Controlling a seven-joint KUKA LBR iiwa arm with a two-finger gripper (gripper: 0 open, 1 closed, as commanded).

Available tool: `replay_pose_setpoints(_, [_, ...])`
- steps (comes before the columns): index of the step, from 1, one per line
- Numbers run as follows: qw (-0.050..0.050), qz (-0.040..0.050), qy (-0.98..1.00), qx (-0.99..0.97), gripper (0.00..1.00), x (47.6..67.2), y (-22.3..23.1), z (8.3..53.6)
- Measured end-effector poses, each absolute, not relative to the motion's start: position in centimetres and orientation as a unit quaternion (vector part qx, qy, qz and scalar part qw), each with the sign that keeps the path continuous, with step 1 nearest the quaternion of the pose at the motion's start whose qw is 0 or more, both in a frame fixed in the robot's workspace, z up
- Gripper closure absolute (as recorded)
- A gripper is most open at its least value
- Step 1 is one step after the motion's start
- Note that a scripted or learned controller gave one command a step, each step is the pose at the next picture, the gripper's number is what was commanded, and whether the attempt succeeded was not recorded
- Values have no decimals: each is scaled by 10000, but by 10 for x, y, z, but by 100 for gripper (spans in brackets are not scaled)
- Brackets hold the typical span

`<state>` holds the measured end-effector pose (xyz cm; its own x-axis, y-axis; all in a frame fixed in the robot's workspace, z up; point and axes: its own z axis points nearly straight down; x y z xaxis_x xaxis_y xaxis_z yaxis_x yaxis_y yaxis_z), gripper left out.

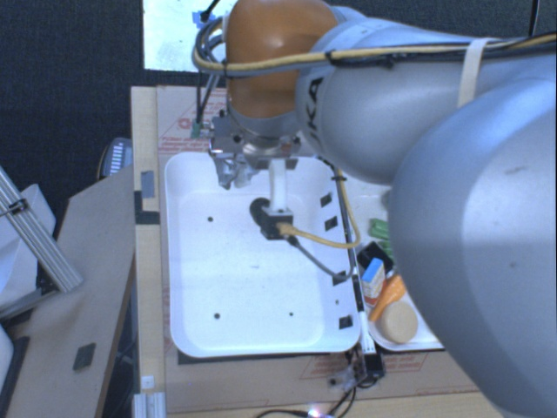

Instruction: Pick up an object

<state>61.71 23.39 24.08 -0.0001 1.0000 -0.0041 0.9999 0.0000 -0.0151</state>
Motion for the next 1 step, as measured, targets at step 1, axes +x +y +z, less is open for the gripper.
replay_pose_setpoints(1, [-1, -13, -7072, -7070, 100, 612, 234, 264])
